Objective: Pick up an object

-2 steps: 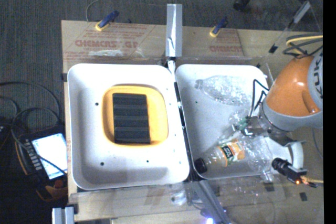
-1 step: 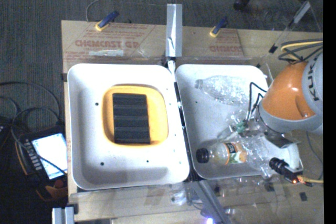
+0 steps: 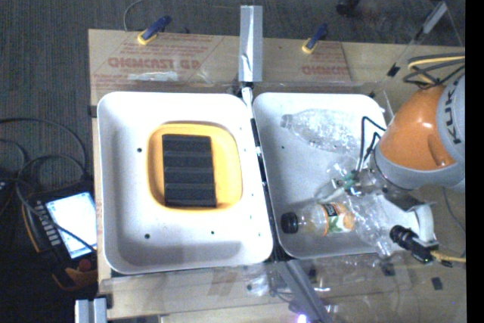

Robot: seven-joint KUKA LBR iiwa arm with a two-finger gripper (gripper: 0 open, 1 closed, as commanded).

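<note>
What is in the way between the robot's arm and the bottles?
Nothing visible. The arm hangs over the right bin, right above the bottles. The bottle with the black cap lies at its edge, and the clear bottle lies bare further back.

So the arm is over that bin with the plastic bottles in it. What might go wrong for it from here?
1. The bottles are clear and crinkled, so the upper bottle may be hard to find and may slip.
2. The capped bottle with the orange label lies on its side touching other clear plastic; a grab may catch both or roll it away.
3. That pile lies close to the right bin's wall, with the arm over it, leaving the claw little room.
</note>
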